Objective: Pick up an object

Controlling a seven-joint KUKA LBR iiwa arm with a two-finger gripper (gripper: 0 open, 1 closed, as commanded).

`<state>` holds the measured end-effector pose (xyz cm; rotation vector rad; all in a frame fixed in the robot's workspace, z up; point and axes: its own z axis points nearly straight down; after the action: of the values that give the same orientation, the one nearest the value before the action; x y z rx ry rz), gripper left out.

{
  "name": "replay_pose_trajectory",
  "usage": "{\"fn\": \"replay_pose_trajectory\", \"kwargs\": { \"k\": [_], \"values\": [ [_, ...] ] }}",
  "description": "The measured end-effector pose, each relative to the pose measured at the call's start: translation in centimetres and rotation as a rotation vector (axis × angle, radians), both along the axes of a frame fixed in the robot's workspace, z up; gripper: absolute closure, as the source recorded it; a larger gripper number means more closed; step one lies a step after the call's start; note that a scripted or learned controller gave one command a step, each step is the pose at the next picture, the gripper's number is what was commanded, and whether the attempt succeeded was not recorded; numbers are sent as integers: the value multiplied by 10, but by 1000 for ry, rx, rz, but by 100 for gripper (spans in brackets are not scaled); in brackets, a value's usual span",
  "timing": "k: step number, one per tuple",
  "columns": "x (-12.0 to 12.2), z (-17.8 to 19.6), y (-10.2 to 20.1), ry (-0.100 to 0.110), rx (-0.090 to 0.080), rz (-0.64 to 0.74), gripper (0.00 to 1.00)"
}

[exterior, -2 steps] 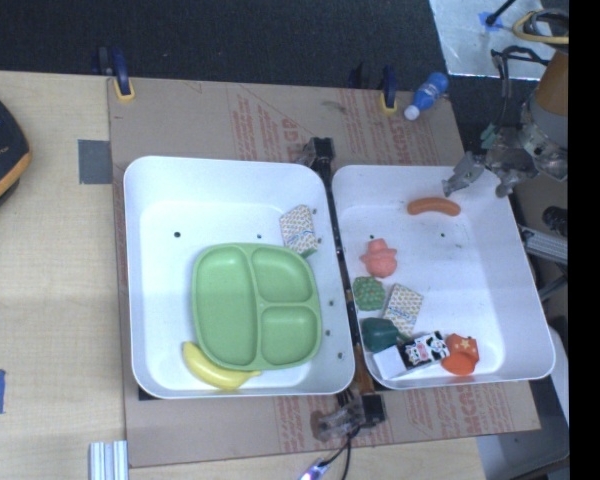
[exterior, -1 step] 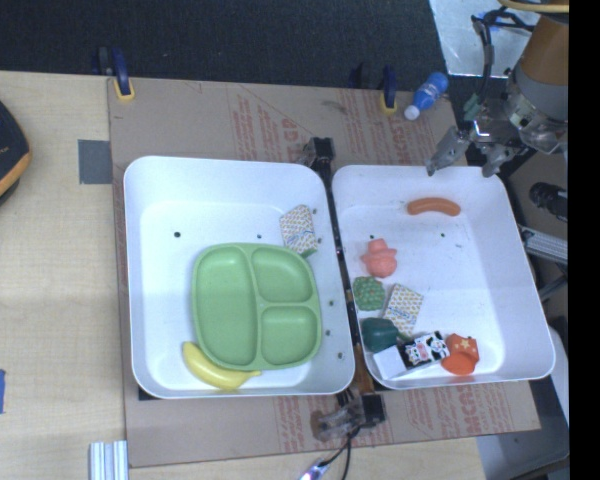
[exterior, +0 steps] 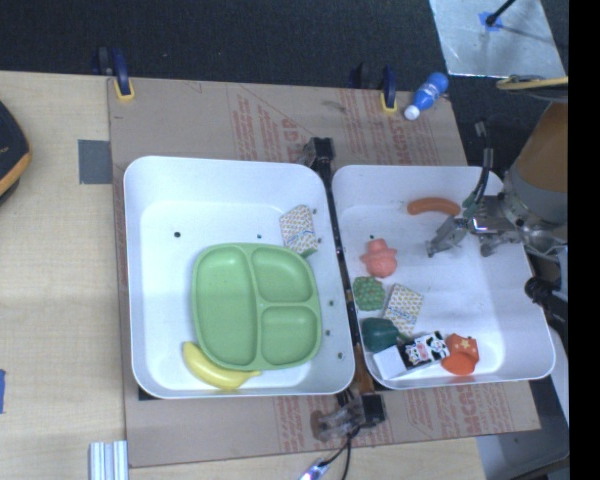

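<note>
The claw (exterior: 467, 236) hangs over the right bin (exterior: 500, 308), reaching in from the right, and its two fingers (exterior: 442, 240) are spread well apart with only bare white floor showing between them. It holds nothing. Closest to it is the orange sausage (exterior: 434, 206), lying just up and to the left of the fingertips, near but not touching. Further left and a little below sits the pink toy (exterior: 380, 258). Well below the claw, along the bin's near-left side, are a green lump (exterior: 369, 293), a patterned packet (exterior: 403, 304), a dark green block (exterior: 379, 332), a black-and-white piece (exterior: 424, 349) and an orange-red toy (exterior: 461, 354).
</note>
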<state>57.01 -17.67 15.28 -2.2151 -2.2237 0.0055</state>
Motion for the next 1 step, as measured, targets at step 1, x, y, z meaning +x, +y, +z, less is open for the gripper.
{"fn": "replay_pose_trajectory", "kwargs": {
  "k": [1],
  "values": [
    [86,-46,-30,-1,0,1,0]
  ]
}}
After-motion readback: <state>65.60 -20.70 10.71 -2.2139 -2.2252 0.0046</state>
